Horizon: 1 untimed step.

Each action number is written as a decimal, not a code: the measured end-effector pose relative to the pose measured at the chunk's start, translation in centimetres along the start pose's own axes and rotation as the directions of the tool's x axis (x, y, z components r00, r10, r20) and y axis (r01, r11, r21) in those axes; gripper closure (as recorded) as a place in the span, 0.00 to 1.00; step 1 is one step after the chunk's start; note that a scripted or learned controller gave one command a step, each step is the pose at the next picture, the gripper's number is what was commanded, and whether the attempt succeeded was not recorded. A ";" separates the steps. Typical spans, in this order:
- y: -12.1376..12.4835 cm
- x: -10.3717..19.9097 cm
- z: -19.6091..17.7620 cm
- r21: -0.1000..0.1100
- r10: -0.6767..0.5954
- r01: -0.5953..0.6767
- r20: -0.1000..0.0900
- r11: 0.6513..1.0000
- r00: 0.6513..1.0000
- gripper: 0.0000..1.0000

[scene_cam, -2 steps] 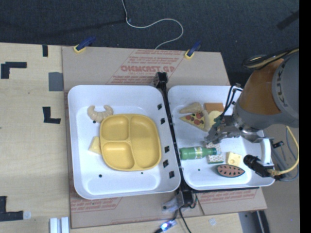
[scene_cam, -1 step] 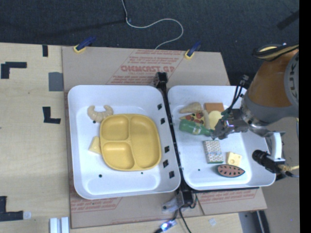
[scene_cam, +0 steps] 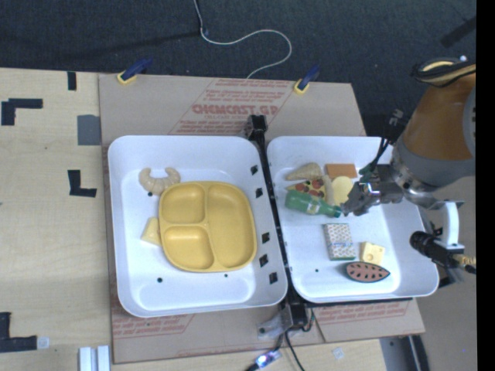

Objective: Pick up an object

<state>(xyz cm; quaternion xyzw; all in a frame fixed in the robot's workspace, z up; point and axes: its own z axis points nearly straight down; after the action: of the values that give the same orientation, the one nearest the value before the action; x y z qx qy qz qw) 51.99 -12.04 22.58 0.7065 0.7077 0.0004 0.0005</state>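
Observation:
My gripper (scene_cam: 358, 200) hangs low in the right bin (scene_cam: 402, 284), just right of a cluster of toy food. That cluster holds a green bottle (scene_cam: 311, 203), a pizza slice (scene_cam: 309, 185), a tan bread piece (scene_cam: 306, 171), an orange block (scene_cam: 341, 171) and a pale yellow piece (scene_cam: 341, 188). Below the gripper lie a speckled white box (scene_cam: 339, 240), a yellow cheese cube (scene_cam: 373, 253) and a watermelon slice (scene_cam: 366, 272). The gripper's tip is next to the yellow piece and the bottle's cap.
The left bin (scene_cam: 128, 207) holds a yellow divided plate (scene_cam: 207, 226), a tan croissant (scene_cam: 158, 179) and a pale yellow wedge (scene_cam: 151, 231) beside the plate. The arm's orange band (scene_cam: 441, 122) overhangs the right bin's right edge. A white cable (scene_cam: 247, 41) lies beyond the bins.

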 end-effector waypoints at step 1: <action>1.0 6.1 0.8 0.004 -0.005 0.005 -0.001 1.000 1.000 1.00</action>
<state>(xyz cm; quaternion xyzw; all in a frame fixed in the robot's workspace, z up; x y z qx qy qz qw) 52.96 -5.90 21.83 0.7046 0.7096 -0.0004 -0.0012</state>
